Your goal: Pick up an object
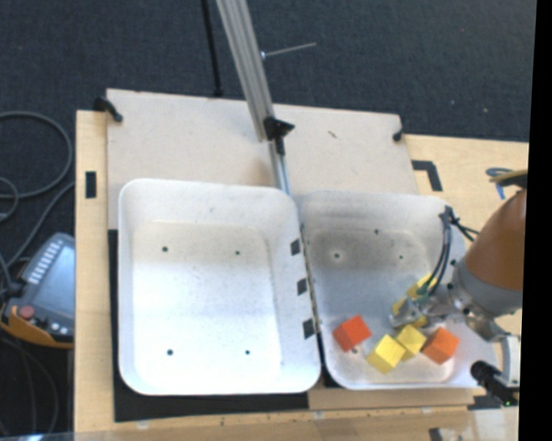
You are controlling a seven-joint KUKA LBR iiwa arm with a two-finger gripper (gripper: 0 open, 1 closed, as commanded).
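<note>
Camera view: my gripper (416, 308) is low inside the right bin (377, 215), near its front right corner, just above a cluster of blocks there: an orange block (351, 333), a yellow block (388, 353), a smaller yellow block (411, 339) and a second orange block (440, 346); whether it grips anything I cannot tell. I judge this the approach-to-grasp step. Next, I should settle on the smaller yellow block, close and lift straight up.
</note>
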